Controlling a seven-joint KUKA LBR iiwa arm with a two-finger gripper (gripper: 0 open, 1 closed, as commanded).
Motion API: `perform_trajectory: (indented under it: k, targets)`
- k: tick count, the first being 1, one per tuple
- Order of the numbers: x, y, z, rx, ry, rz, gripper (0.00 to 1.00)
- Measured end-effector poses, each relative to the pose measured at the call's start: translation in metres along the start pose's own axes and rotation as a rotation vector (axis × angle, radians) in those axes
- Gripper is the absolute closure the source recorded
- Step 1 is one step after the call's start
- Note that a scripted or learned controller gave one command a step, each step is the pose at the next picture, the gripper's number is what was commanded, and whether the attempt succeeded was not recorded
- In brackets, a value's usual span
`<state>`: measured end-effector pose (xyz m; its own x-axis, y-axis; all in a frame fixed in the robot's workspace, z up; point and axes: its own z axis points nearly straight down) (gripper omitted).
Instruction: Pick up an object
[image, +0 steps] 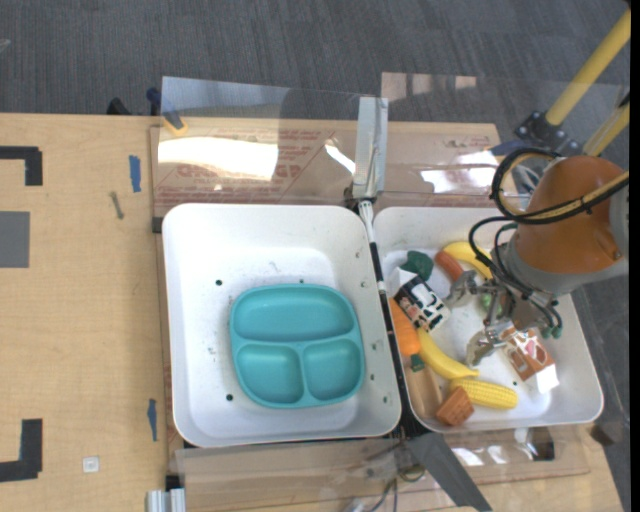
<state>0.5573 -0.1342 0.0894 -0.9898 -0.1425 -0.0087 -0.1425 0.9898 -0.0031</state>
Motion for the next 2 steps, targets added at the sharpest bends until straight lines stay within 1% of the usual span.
perform_trajectory:
  k: [1,2]
  targets:
    - [-0.088,-0.028,0.001,-0.004,0.013,-0.067,0.0]
    - [-0.093,-0.028,-0.013,0.0,-0.01,-0.064,1.0]
